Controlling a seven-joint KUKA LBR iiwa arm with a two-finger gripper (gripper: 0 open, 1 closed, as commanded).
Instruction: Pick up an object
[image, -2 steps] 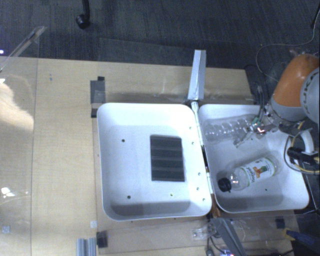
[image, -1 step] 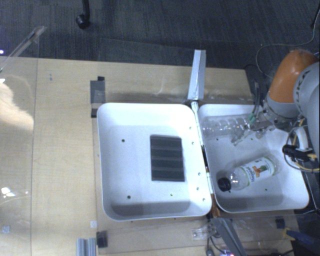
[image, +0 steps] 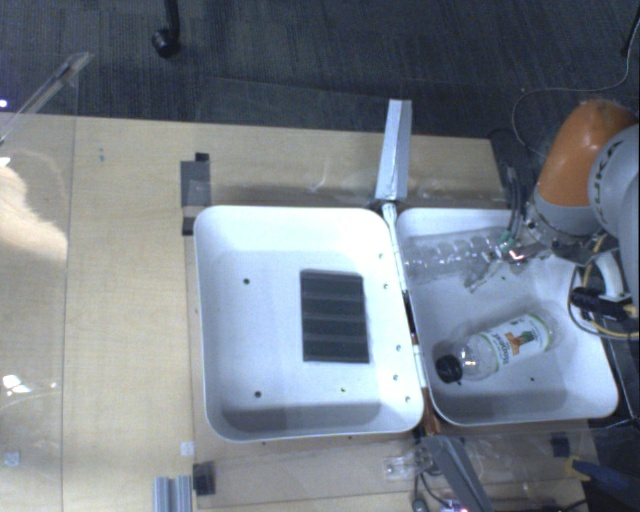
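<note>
Jaws of my gripper (image: 497, 262) are too small and blurred; I cannot tell their state. It hangs over the right white bin (image: 590, 400), half hidden under my wrist. Near its front lies a clear plastic bottle with black cap (image: 495, 350), apart from me.

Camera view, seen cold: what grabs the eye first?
A dark ribbed rectangular block lies alone in the middle of the left bin. In the right bin, a clear bottle with a dark cap lies on its side near the front. The arm's orange band hangs over that bin's far right corner.
</note>
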